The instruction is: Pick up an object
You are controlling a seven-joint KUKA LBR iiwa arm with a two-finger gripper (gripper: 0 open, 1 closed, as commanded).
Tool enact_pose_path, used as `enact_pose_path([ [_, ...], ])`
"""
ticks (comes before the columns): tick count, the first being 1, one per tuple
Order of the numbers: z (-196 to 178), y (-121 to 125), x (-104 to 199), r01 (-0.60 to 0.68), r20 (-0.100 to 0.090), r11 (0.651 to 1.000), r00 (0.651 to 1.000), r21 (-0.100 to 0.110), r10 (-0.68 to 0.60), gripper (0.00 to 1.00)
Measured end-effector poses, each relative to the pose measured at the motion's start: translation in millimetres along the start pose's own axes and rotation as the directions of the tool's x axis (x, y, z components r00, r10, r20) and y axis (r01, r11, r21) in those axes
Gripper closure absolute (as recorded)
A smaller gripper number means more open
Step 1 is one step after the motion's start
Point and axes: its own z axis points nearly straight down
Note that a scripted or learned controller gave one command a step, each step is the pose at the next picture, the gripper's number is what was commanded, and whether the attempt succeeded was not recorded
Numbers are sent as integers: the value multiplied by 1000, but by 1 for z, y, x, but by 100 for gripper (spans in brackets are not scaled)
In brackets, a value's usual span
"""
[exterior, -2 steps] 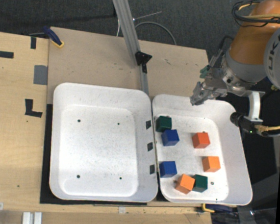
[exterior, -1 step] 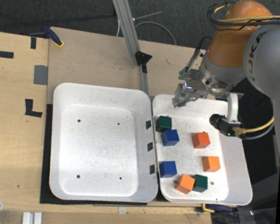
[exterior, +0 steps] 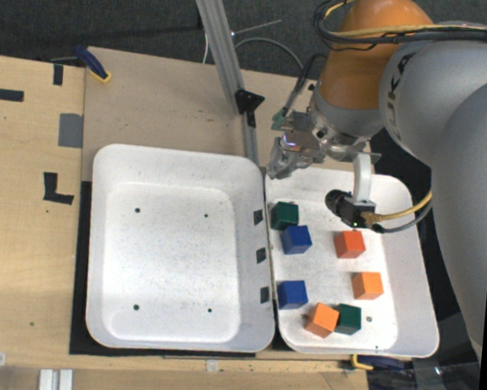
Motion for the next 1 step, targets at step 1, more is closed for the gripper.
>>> enact_pose_path([
  [1, 12, -7, 59, 1, -1, 1000, 1000, 2, -1, 100],
])
